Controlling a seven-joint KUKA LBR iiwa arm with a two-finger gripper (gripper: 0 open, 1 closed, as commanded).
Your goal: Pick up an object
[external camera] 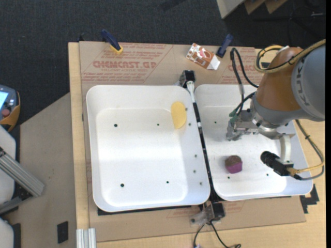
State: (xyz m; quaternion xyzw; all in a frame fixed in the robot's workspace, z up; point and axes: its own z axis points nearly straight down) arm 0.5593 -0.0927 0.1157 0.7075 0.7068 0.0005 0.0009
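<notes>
The small rounded purple-maroon lump [234, 164] lies on the floor of the right-hand shallow white plastic bin [217, 107], toward its near side, apart from the walls; it looks light and probably somewhat soft or rubbery, so a grip across its widest middle, fingers coming down on either side, seems safest; its curved top could let it squirt free of a shallow pinch. Its surface is dull, darker at the top and pinker below, with no handle or edge. The metal two-finger hand [234, 129] hangs over the same bin, just beyond the lump and not touching it; whether it is clenched or released I cannot tell; nothing visibly sits between its tips.
</notes>
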